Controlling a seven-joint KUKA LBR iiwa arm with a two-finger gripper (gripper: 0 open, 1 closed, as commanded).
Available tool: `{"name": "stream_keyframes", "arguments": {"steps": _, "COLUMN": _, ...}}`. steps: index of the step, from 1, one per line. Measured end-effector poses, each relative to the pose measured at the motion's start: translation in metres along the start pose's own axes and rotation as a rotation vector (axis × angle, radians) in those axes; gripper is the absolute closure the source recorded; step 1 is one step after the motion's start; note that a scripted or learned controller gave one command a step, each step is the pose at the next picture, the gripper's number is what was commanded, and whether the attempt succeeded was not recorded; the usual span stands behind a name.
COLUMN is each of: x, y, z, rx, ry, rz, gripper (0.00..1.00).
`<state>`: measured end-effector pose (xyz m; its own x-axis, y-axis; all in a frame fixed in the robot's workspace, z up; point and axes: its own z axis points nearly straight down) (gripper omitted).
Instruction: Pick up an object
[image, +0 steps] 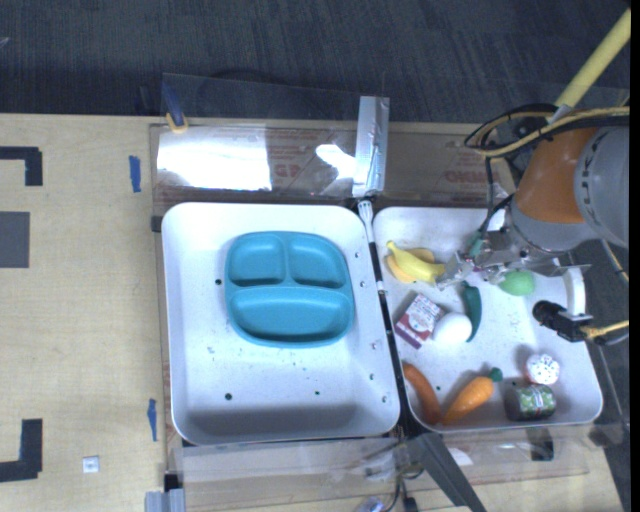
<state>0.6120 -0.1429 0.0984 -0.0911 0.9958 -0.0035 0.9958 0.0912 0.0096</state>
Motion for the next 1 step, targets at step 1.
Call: {"name": "stream_keyframes", "arguments": {"steps": 1, "x": 0.0002, "y": 0.0186, "z": -0.0474, "rx": 0.006, "ry": 0.0, "rz": 0.24, "gripper": 0.0}}
